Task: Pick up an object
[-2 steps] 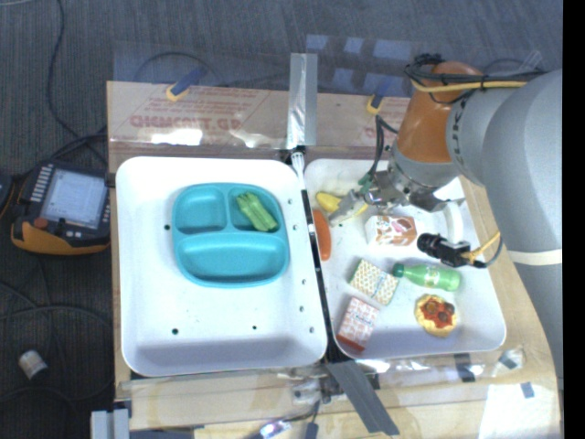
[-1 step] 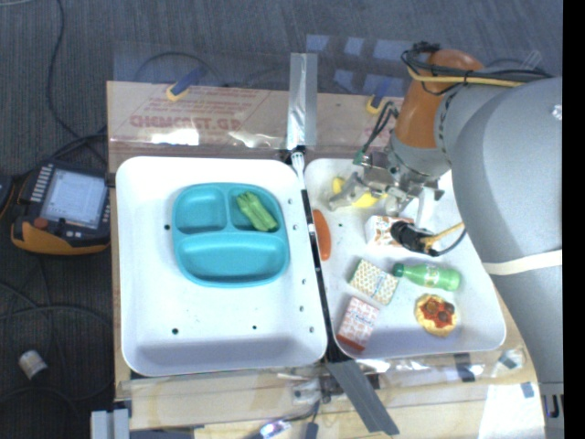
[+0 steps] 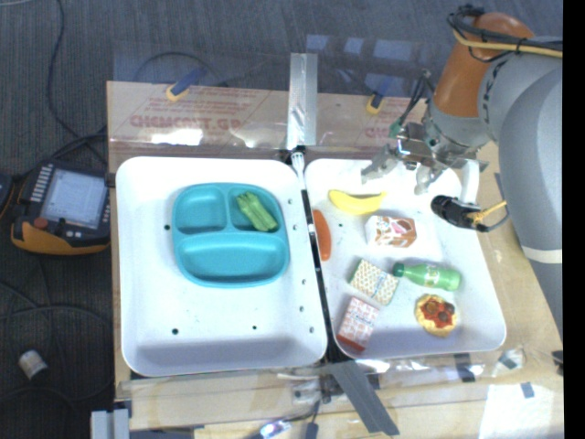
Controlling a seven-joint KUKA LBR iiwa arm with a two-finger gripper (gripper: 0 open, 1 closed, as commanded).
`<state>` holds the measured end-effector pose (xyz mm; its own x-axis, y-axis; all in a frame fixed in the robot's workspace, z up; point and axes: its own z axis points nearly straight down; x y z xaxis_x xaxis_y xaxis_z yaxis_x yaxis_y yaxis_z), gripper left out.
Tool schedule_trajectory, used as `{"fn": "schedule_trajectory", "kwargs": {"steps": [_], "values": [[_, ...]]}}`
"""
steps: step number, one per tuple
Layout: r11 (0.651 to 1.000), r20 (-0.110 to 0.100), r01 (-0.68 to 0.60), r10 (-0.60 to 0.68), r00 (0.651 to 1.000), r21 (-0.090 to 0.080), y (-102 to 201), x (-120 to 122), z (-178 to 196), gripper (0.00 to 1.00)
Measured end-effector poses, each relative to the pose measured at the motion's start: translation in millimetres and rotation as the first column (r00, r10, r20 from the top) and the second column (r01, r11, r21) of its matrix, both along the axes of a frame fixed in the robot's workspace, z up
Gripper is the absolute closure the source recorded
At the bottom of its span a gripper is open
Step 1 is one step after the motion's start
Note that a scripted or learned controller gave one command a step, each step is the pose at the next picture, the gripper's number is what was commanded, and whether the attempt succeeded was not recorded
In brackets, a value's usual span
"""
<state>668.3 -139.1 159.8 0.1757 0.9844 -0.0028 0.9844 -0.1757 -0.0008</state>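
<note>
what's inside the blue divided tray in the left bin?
The blue divided tray holds one green vegetable-like piece, lying in its upper right compartment. The other two compartments show bare blue. Anything beneath that piece is covered, so I can't tell.

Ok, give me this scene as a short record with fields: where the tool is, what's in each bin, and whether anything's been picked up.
tool: open tool above the right bin's far end, nothing between its fingers
left bin: blue divided tray with a green item in one compartment
right bin: banana, green bottle, several small packets
picked up: nothing yet
</note>
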Motion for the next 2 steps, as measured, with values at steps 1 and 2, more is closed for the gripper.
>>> {"fn": "schedule_trajectory", "kwargs": {"steps": [1,2], "values": [[0.989,0.018,-0.150,0.150,0.989,-0.003,26.2,0.6,-66.6,0.00],[0.981,0.016,0.192,-0.192,0.981,0.006,10.8,-34.0,-67.4,0.00]]}}
